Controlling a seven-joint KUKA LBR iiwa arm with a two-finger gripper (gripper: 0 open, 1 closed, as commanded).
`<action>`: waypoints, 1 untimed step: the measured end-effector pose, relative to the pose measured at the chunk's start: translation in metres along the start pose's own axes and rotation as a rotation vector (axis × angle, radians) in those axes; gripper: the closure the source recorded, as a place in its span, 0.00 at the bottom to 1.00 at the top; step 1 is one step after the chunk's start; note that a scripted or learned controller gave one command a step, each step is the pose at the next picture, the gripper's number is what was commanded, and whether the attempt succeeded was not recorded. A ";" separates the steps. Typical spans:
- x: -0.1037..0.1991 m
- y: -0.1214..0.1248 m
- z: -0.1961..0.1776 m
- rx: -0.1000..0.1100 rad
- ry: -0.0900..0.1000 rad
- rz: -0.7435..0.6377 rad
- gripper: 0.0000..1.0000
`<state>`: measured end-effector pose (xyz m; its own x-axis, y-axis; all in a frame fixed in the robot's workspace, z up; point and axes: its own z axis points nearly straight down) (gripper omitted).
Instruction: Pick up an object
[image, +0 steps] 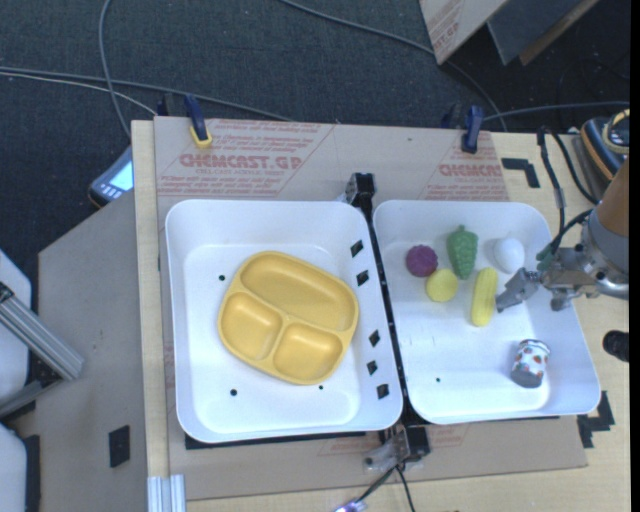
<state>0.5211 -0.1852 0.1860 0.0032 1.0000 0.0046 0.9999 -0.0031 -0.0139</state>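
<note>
The right bin (560, 395) holds several small objects. Among them are a purple ball (422, 260), a green bumpy piece (461, 250), a white egg-like ball (508, 254), a round yellow piece (441, 286), a long yellow piece (483, 295), and a grey and white object with orange spots (529, 362). My gripper (536, 298) hangs over the right side of this bin, just right of the long yellow piece and below the white ball. Its fingers are spread open with nothing between them.
In the left bin (190, 300) lies a yellow divided plate (288, 316). A black divider strip (378, 300) runs between the bins. Two clamps (198, 122) hold the board at the back. Cables cross the dark floor behind.
</note>
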 end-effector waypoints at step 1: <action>0.000 0.003 -0.006 -0.012 -0.003 -0.003 0.00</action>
<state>0.5243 -0.1850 0.1920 -0.0002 1.0000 0.0015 1.0000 0.0002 -0.0016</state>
